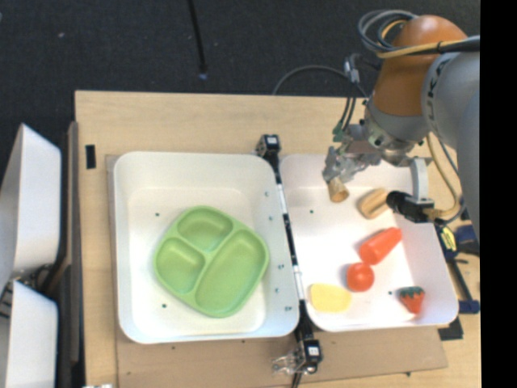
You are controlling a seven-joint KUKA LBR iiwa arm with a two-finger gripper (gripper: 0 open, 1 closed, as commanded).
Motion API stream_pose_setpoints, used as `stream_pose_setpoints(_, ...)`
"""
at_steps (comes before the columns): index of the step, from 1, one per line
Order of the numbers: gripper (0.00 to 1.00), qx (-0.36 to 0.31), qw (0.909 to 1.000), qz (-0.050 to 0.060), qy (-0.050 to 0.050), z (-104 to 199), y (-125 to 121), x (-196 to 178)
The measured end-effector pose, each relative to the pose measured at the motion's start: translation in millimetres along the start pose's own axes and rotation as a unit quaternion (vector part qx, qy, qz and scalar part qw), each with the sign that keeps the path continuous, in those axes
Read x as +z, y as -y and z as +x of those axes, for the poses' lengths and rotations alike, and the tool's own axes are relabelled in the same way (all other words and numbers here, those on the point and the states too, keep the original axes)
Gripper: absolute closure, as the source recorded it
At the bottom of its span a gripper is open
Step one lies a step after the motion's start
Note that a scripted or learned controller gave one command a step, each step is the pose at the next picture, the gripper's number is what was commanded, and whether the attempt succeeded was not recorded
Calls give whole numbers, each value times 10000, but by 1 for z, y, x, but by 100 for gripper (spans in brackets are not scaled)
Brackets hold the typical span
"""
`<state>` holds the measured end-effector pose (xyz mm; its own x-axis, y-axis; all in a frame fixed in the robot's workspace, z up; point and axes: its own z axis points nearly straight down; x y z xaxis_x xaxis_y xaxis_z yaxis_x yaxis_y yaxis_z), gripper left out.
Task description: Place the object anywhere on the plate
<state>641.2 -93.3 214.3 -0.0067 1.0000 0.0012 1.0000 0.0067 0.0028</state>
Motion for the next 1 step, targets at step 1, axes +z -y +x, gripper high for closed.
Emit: stream_pose_setpoints(1, 100, 2, 10000, 2, 1, 46, -11, -2)
